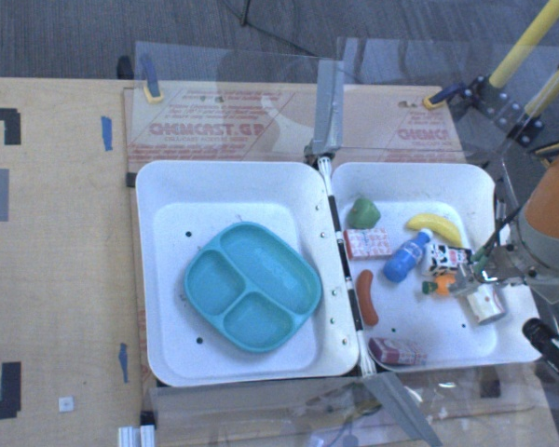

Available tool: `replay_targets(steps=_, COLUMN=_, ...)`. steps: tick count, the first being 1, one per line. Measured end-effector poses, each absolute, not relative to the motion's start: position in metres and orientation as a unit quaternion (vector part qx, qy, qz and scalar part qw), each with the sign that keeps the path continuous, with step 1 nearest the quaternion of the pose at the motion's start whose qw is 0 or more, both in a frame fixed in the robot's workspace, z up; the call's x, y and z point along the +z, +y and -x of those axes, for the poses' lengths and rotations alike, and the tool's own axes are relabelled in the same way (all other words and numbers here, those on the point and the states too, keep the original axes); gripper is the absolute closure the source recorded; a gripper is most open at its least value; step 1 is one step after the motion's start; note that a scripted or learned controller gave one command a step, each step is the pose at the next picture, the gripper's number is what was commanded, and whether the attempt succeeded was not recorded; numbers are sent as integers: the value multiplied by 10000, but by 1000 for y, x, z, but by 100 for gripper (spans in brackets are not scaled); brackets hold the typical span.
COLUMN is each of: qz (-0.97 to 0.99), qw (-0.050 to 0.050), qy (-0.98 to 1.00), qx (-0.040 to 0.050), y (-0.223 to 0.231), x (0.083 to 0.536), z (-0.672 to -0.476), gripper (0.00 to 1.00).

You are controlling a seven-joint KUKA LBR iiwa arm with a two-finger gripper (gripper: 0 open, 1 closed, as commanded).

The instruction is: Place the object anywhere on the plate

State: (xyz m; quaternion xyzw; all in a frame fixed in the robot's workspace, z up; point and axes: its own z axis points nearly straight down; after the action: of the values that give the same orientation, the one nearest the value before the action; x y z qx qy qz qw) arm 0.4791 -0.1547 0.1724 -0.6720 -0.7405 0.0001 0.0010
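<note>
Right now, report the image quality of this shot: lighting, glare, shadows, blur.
Camera view: lighting is even and soft, with only faint shadows under the teal plate in the left bin. Pale reflections streak the clear panels behind the bins. Focus is fair but resolution is low: small items near the gripper in the right bin blur together, while the banana and blue bottle read clearly.

Faint red mirrored print "CHEMCAST GP" on clear sheet [225, 124] at 12 o'clock of left bin [158, 250]; repeated on right sheet [427, 133], partly legible.

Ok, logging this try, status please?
Claw low in right bin, grip unclear. Teal plate in left bin, nothing on it. Toys crowd the claw.
</note>
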Motion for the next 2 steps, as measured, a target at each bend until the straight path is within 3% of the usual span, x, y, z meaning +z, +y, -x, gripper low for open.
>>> replay_targets(steps=1, qz=5341, qw=-23, qy=-8454, qx=-7, y=-124, x=186, z=-507, gripper=100)
replay_targets(steps=2, qz=5796, qw=9, qy=-8149, qx=-1, y=-85, x=193, z=-480, gripper=100)
